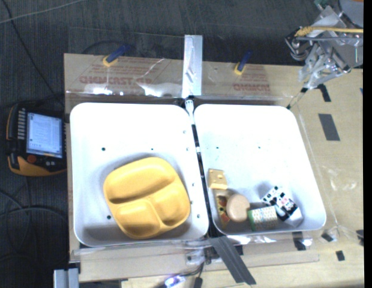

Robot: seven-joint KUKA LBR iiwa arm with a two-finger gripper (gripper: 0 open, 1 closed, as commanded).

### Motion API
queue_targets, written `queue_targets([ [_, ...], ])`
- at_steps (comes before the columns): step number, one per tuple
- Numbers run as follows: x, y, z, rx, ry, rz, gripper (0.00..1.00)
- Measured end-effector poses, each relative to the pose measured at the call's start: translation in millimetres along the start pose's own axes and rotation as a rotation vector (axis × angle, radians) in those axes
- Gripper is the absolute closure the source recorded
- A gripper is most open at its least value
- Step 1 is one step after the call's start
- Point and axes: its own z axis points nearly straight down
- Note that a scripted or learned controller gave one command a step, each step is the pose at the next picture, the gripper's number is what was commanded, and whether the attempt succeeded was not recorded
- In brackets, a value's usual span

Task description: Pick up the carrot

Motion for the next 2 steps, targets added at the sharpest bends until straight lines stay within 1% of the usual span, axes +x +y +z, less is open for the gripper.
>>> queue_targets([
  [1,25.9,-42.0,-12.1,-0.001,0.000,-0.049,1.00],
  [2,44.0,-76.1,-13.8,0.000,-0.001,-0.115,1.00],
])
